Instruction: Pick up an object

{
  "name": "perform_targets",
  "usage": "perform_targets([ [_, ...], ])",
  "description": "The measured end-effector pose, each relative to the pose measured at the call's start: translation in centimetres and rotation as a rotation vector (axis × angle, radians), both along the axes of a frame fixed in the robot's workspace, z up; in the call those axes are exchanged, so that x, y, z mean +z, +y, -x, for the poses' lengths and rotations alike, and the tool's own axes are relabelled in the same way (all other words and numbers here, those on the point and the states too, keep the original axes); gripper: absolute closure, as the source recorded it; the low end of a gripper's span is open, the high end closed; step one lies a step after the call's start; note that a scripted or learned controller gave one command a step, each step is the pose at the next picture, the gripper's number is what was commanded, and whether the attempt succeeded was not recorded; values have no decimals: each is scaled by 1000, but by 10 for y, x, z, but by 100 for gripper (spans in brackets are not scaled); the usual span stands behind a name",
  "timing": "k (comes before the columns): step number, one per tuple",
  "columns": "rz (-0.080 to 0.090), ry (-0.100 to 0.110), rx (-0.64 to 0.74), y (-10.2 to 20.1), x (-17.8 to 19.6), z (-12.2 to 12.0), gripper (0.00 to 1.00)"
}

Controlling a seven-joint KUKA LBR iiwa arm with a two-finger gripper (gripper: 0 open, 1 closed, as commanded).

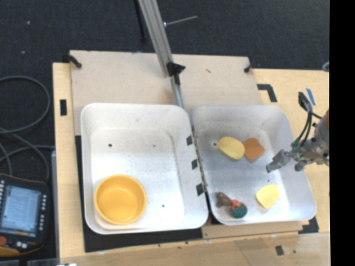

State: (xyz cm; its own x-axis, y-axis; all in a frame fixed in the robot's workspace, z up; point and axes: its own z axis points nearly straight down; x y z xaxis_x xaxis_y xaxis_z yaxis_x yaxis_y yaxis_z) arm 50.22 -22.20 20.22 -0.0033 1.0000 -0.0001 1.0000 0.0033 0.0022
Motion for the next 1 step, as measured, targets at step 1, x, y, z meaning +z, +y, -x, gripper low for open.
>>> perform_targets([
  [1,0,0,-1,0,0,0,0],
])
